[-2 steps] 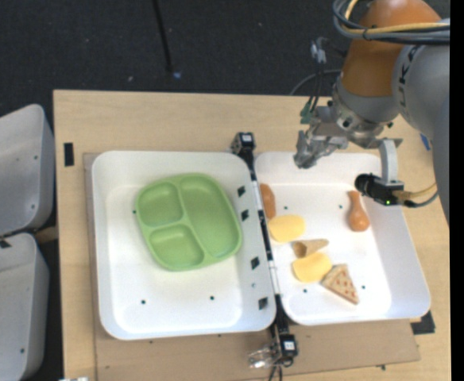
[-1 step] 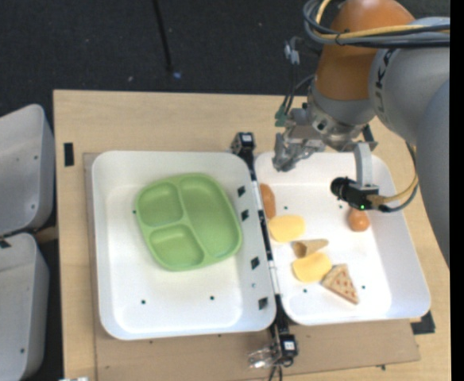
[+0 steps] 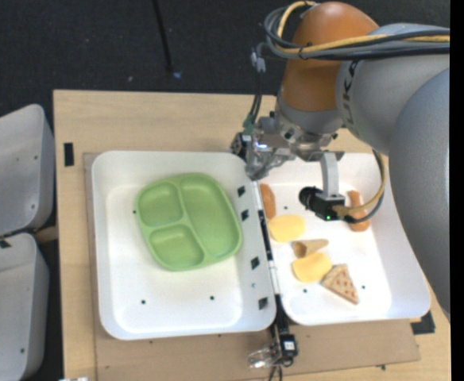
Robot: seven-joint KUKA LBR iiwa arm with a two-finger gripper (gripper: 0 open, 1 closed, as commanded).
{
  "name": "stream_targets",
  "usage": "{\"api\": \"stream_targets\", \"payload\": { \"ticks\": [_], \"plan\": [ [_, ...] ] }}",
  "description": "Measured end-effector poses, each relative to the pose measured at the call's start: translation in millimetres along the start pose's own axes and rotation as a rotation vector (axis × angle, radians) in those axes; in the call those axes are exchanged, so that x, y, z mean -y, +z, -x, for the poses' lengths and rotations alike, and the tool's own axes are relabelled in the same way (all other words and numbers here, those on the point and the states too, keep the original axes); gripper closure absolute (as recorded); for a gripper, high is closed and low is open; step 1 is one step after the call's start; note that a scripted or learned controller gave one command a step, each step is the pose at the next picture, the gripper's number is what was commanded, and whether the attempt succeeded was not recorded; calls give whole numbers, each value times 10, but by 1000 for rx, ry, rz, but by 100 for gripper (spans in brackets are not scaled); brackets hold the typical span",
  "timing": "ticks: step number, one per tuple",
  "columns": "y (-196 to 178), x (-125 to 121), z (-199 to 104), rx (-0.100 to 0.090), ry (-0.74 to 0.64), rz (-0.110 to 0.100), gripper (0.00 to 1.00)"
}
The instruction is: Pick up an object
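Note:
My gripper (image 3: 256,165) hangs over the far left corner of the right bin (image 3: 391,280), close to the divider between the two bins. Just below it lies an orange sausage-shaped piece (image 3: 268,202), lengthwise along the bin's left wall. Further toward the front lie a yellow round chip (image 3: 286,228), a tan wedge (image 3: 310,248), a second yellow piece (image 3: 311,269) and a pizza-like triangle (image 3: 342,284). Another orange piece (image 3: 358,213) lies to the right, partly hidden by the wrist. Nothing is visibly held.
A green divided plate (image 3: 188,221) lies in the left bin (image 3: 113,292). The arm's grey and orange body (image 3: 327,62) covers the far part of the right bin. The wooden bench (image 3: 73,125) surrounds both bins.

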State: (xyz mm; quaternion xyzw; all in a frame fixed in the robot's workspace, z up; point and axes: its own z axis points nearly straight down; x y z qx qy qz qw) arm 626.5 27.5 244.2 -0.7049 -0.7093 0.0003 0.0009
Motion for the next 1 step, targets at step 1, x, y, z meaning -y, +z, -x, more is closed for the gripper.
{"api": "stream_targets", "payload": {
  "ticks": [1],
  "plan": [
    [114, -11, -494, 0, 0, -1, 100]
  ]
}}
